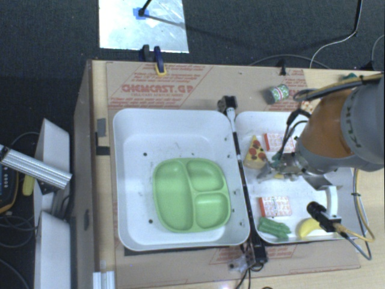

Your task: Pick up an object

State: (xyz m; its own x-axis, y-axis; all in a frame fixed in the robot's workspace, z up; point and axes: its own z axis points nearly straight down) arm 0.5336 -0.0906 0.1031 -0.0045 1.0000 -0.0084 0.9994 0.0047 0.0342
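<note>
A: Which object is the likely target?

B: My guess is the pizza slice toy (256,151), lying in the right bin (243,125) close to its left wall, in the far half. It is the nearest thing to the gripper (269,168), which hangs just beside it, toward the bin's middle and slightly nearer the front edge.

A: Is the claw on it?

B: No. The slice lies apart from the tips, with nothing seen between them. Whether the claw is spread or pressed together I cannot tell; the wrist and cables blur that part.

A: How should the step be done well?

B: I would centre the tips over the slice before descending, since it is flat and sits close to the wall dividing the bins. Coming down too near that wall risks a finger catching the rim. A straight, vertical descent with the tips straddling the narrow width looks safest.

A: What else is nearby?

B: A red-and-white card (275,206) lies toward the front of the same bin, with a green pepper toy (274,227) and a banana toy (309,227) along the front edge. Another red-and-white card (276,141) lies just beyond the slice, partly under the arm (337,128). The left bin (129,125) holds a green divided plate (192,194).
</note>
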